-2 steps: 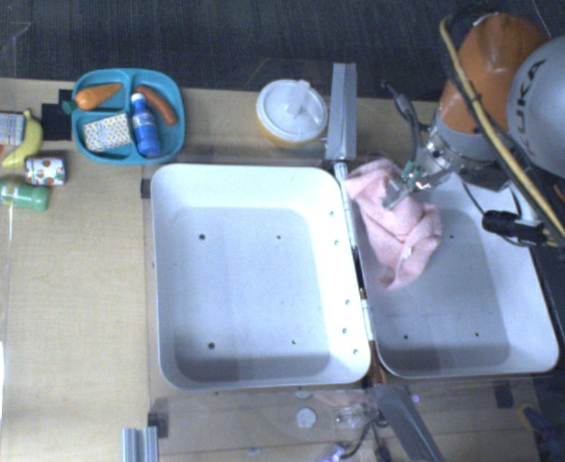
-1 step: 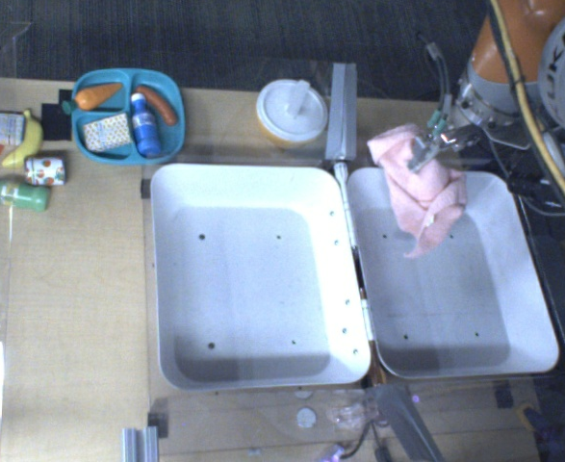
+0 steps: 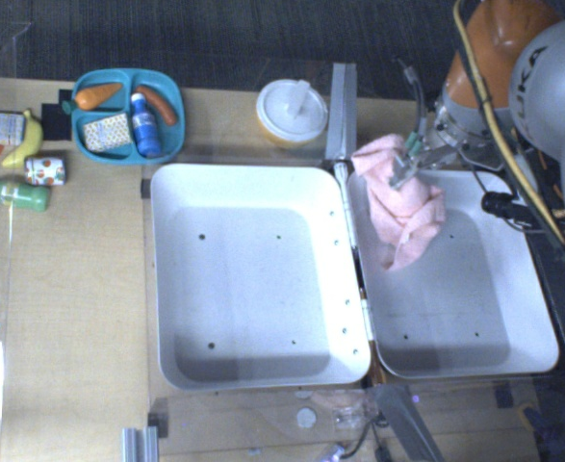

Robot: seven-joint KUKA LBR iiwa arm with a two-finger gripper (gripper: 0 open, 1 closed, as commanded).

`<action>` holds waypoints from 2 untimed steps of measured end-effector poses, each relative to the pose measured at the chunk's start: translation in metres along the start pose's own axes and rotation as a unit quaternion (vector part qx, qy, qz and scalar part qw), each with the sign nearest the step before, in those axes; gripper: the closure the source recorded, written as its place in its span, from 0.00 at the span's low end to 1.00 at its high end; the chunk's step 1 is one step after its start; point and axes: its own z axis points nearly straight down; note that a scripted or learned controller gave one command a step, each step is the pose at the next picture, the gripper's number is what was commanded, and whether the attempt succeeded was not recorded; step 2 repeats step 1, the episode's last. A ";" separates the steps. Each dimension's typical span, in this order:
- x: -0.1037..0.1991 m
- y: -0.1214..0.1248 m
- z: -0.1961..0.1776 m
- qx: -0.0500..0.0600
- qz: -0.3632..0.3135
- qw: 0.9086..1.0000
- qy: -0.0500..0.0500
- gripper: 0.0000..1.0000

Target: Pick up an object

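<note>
A crumpled pink cloth (image 3: 412, 221) lies in the right white bin (image 3: 475, 359), at its far left corner. Its upper part is bunched up over the rim near the divider, and a tail trails down toward the bin's middle. My gripper (image 3: 400, 173) reaches in from the right and sits at the top of the cloth. Its fingers are closed into the bunched fabric, which rises around the fingertips. The grey arm with its orange band (image 3: 499, 27) stands above the bin's far right corner.
The left white bin (image 3: 253, 378) sits beside the right one. Behind it stand a yellow cup with a white lid (image 3: 292, 112) and a blue divided plate (image 3: 128, 114) of toy food. A banana (image 3: 24, 141), a can (image 3: 44, 170) and a green bottle (image 3: 12, 194) lie at far left.
</note>
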 end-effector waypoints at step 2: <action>0.000 0.000 0.013 -0.001 -0.075 0.997 -0.001 1.00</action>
